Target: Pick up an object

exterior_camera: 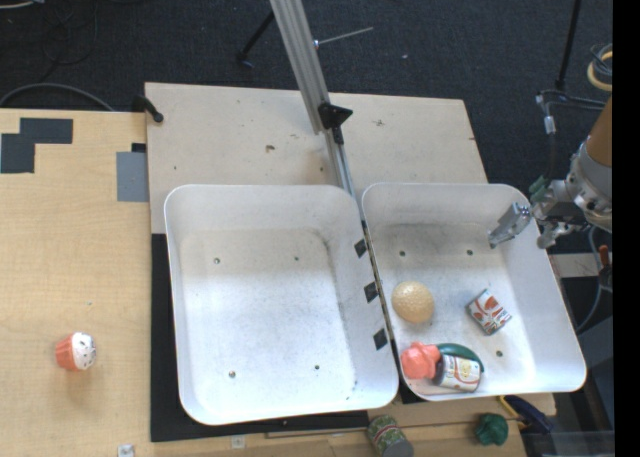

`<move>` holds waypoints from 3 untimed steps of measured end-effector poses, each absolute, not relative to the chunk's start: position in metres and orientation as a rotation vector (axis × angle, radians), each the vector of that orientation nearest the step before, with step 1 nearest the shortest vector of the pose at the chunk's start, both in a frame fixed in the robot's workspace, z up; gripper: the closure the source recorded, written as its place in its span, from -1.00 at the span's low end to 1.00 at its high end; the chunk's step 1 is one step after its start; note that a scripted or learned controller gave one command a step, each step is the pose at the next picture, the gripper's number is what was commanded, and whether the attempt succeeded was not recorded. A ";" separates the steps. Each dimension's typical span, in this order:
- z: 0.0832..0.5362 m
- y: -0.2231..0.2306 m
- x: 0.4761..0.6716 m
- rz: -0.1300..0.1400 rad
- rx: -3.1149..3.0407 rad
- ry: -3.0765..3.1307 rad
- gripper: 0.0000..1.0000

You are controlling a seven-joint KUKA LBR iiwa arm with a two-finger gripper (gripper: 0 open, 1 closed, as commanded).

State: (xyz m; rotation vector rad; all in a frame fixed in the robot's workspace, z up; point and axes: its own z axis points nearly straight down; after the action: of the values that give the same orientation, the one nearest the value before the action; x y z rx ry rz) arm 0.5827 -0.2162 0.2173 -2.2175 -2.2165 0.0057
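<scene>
The right bin point(520, 275) holds a tan round ball point(412, 301), a small red and white carton point(488, 312) and a bottle with a red cap point(442, 365) lying on its side near the front rim. My gripper point(528, 228) hangs over the bin's upper right corner, beyond the carton and apart from all three objects. Its fingers point(508, 225) are spread, and it is open with nothing between them.
The left bin point(260, 305) adjoins the right one across a shared divider. A metal rail point(305, 55) slants in from the back. A small red and white toy point(75, 351) sits on the wooden bench at the left. A green item point(490, 429) lies below the right bin.
</scene>
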 end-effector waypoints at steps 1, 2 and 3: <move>0.173 -0.210 0.584 0.005 -2.216 -2.217 -1.00; 0.128 -0.209 0.588 0.005 -2.218 -2.217 -1.00; 0.141 -0.210 0.589 0.002 -2.221 -2.218 1.00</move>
State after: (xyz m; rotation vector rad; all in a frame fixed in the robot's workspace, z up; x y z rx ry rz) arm 0.5886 -0.2100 0.1410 -2.2214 -2.2176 0.0023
